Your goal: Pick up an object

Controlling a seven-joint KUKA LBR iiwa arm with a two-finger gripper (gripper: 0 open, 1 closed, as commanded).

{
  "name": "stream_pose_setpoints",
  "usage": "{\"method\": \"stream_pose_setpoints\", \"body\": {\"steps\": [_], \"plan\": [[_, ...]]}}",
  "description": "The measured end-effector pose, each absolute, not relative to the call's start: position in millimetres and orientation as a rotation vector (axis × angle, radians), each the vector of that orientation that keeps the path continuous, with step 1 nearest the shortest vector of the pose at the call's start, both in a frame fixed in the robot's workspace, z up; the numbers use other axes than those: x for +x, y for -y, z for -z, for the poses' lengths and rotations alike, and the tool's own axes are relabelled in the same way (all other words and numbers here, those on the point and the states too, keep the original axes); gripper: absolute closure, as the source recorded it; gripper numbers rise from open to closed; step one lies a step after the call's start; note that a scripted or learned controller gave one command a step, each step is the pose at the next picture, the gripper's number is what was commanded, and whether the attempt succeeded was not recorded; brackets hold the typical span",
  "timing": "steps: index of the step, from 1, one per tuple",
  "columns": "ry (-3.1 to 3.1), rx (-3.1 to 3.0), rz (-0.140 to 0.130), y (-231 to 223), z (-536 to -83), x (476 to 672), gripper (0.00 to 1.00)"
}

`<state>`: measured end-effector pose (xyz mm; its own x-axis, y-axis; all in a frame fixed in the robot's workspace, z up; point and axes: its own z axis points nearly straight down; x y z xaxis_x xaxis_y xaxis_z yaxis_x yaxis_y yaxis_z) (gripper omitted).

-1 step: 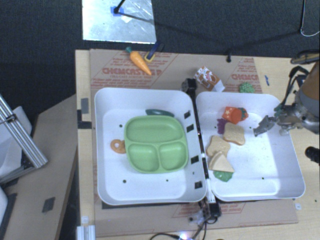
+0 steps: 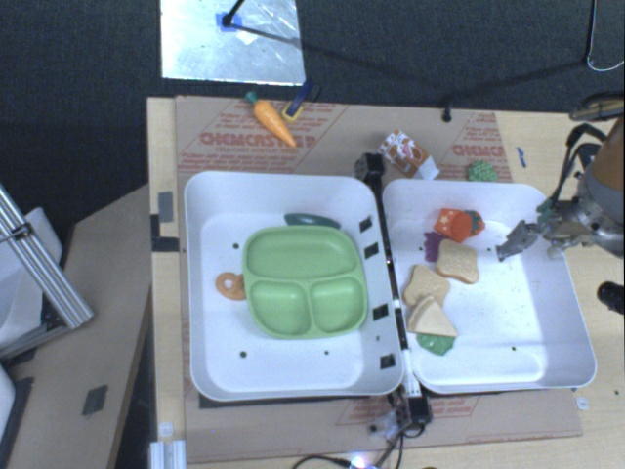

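Two white bins sit side by side. The right bin (image 2: 547, 355) holds a red strawberry-like toy (image 2: 456, 223), a slice of toast (image 2: 457, 262), two more bread pieces (image 2: 426, 283) (image 2: 431, 318), a small purple item (image 2: 431, 243) and something green (image 2: 437, 344) under the lower bread. My gripper (image 2: 522, 237) hovers over the right bin's upper right part, to the right of the toast and apart from it. Nothing is visible between its fingers.
The left bin (image 2: 210, 223) holds a green divided tray (image 2: 300, 279), a small orange ring (image 2: 230, 285) and a dark green item (image 2: 311, 220) behind the tray. Beyond the bins lie a toy carrot (image 2: 273, 122), a patterned packet (image 2: 403, 152) and a green object (image 2: 480, 172).
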<state>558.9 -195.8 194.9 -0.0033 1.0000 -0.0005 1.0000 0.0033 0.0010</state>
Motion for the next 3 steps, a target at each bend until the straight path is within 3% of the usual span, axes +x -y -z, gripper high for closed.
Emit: {"method": "stream_pose_setpoints", "body": {"steps": [2,3], "plan": [[-2.226,2.222,0.002,186.6,-92.7,559.5,0.0],[-2.223,2.22,0.0,186.2,-84.4,560.1,0.0]]}}
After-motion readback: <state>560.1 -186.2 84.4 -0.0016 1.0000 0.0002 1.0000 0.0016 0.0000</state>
